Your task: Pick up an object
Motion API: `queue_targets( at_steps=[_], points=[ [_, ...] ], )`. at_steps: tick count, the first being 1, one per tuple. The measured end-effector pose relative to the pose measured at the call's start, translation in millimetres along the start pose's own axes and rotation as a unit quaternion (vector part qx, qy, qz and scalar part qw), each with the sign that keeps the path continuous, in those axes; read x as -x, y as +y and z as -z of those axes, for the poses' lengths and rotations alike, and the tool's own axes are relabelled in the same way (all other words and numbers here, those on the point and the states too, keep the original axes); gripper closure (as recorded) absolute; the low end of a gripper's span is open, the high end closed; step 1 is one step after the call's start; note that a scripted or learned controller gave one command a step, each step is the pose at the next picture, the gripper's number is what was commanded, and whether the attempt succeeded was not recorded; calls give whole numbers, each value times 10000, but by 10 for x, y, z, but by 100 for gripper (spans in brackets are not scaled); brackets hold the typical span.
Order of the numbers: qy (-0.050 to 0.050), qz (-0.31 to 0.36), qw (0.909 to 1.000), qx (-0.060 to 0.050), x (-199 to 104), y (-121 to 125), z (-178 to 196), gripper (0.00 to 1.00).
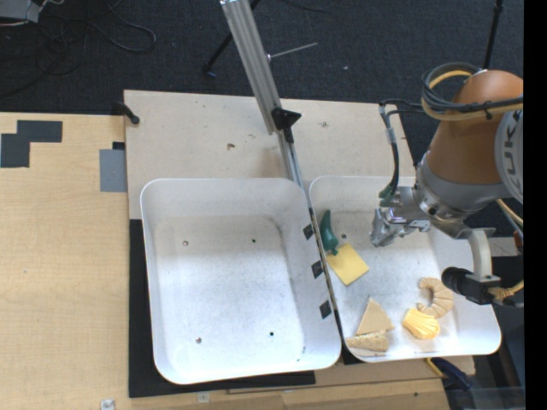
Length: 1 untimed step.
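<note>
In the right bin (479, 344), mid-floor, your tool (386, 227) hangs w/ nothing seen between its fingers; can't tell its spread. Nearest pick: yellow square (348, 265), just toward bin's left wall.

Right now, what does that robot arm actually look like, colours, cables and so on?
The arm is bulky and rounded: an orange band sits above a grey wrist, with black letters on a pale shell at its side. Looped yellow and black cables ride on top. Its small metallic gripper has two fingers.

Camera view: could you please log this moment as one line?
gripper above right bin | holding nothing seen | yellow square, wedge in bin | left bin
</note>
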State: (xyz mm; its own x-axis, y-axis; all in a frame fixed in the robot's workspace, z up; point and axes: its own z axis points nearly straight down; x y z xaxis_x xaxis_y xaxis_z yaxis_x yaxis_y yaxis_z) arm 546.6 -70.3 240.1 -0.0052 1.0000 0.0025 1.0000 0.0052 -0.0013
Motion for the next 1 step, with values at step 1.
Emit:
queue_targets(
  at_steps=[1],
  points=[
    [-2,1,10000,-1,-502,27,67,100]
  ],
)
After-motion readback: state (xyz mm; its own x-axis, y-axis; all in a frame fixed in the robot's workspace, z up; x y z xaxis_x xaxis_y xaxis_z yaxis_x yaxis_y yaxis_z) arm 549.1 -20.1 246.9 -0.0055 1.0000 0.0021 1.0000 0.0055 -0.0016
